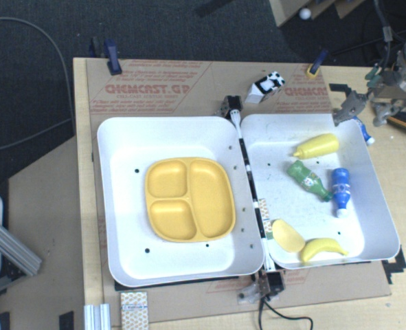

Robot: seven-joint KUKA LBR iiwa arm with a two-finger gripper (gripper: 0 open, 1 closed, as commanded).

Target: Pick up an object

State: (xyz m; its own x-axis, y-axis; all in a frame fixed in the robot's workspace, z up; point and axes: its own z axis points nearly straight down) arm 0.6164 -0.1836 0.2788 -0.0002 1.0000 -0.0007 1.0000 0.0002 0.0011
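While the gripper [354, 108] hangs at the far right corner of the right bin [378, 205], whether it is released or clenched I cannot tell; nearest it, just to its near left, a yellow bottle [316, 146] lies inside that bin.

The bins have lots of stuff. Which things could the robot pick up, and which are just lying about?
For picking: yellow bottle, green bottle, blue bottle, banana, yellow chip.

Lying about: yellow divided plate, blue clamp, black-and-white toy.
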